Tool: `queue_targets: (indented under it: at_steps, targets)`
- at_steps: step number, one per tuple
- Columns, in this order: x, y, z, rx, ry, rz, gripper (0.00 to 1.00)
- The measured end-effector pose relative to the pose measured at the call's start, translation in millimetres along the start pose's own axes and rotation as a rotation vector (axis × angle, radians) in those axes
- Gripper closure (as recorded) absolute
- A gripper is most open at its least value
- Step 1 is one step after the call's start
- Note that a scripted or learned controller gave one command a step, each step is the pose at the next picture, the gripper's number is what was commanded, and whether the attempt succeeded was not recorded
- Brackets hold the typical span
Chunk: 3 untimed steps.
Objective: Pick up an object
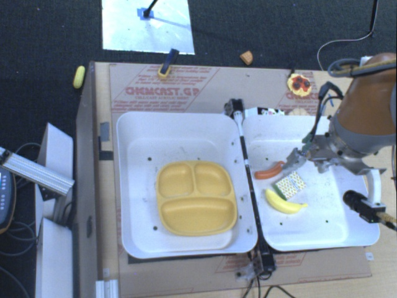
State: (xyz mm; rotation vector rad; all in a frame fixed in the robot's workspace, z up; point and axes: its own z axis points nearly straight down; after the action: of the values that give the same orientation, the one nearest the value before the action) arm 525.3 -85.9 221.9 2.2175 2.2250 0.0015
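Note:
The right bin [322, 231] holds three small things close together. An orange sausage-shaped piece [269, 171] lies near the bin's left wall. Just below it sits a small green and white patterned block [290, 184], and a yellow banana [285, 202] lies against that block's lower edge. My gripper [296, 160] hangs over the right bin, just right of and above the sausage's end and above the patterned block. Nothing shows between its tips. The grey and orange arm [366, 110] reaches in from the right.
The left bin [133, 166] holds a yellow divided plate [196, 197]. A black divider [247, 166] runs between the bins. On the cardboard behind the bins lie a toy pizza [300, 84] and a yellow-tipped tool [166, 64].

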Motion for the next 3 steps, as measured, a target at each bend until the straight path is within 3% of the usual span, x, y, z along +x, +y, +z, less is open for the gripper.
queue_targets:
  at_steps: [1, 2, 3]
  targets:
    - [-25.6, -7.5, 137.4, -0.001, -0.001, 0.003, 0.0]
    - [-4.3, 80.5, 136.9, -0.003, 0.0, 0.0, 0.0]
    - [-17.3, 144.0, 136.7, -0.003, -0.001, -0.001, 0.0]
